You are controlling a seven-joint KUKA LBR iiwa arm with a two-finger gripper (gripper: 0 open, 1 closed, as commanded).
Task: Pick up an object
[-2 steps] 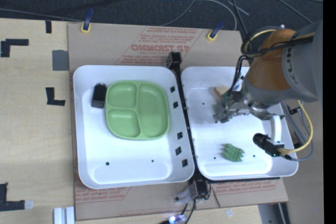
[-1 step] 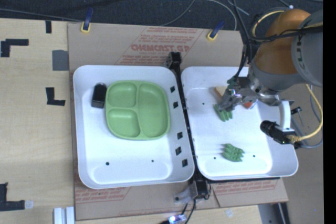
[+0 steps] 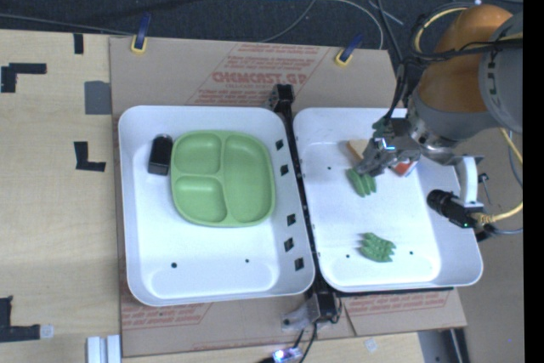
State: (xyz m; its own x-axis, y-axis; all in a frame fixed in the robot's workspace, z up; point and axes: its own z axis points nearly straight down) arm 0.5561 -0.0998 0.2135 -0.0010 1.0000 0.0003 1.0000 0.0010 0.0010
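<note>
Counting two green toys, one tray

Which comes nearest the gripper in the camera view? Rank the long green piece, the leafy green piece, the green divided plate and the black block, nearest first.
Measured from the gripper:
1. Long green piece, right bin, just below the fingertips.
2. Leafy green piece, right bin, near its front edge.
3. Green divided plate, middle of the left bin.
4. Black block, left bin, against the plate's far left side.

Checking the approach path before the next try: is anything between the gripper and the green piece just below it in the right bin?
Nothing visible. The gripper sits right above the upper green piece; a tan piece lies beside it, off the path.
</note>
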